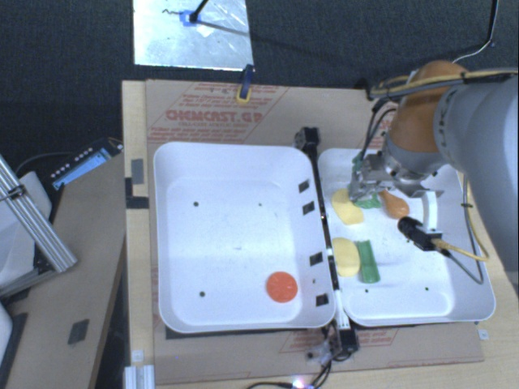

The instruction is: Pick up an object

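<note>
A: Where is the hand (pixel 362 186)?
B: Low in the right bin (pixel 422 302), above a yellow piece (pixel 349 211) and a green piece (pixel 370 202). How its fingers stand, I cannot tell.
A: And the other objects?
B: An orange piece (pixel 395 205) beside it; a second yellow piece (pixel 346 257) touching a green block (pixel 368 261). An orange disc (pixel 281 287) lies in the left bin (pixel 227 164).

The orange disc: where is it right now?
The orange disc lies alone in the left bin, near its front right corner, just across the divider from a yellow piece in the right bin.
</note>
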### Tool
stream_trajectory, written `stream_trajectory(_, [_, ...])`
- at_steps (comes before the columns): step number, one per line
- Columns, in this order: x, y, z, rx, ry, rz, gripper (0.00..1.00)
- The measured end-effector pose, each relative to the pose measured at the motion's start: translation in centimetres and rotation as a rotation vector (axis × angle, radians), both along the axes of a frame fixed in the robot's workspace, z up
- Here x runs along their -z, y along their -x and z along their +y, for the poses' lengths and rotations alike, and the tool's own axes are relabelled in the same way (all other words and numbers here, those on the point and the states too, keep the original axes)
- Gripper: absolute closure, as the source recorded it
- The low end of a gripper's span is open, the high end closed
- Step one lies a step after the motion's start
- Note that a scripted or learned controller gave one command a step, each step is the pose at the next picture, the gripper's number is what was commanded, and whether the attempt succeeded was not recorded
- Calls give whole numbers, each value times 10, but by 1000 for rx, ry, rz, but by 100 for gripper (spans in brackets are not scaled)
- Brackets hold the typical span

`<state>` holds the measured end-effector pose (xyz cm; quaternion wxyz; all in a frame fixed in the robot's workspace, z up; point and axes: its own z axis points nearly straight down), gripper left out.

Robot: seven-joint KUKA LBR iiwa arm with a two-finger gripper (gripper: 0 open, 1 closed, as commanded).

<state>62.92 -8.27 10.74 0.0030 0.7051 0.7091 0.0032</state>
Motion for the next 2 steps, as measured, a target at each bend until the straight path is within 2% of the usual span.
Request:
stream_trajectory(1, [0,0,0,0,0,1,0])
stream_trajectory(2, [24,29,-4,5,0,11,0])
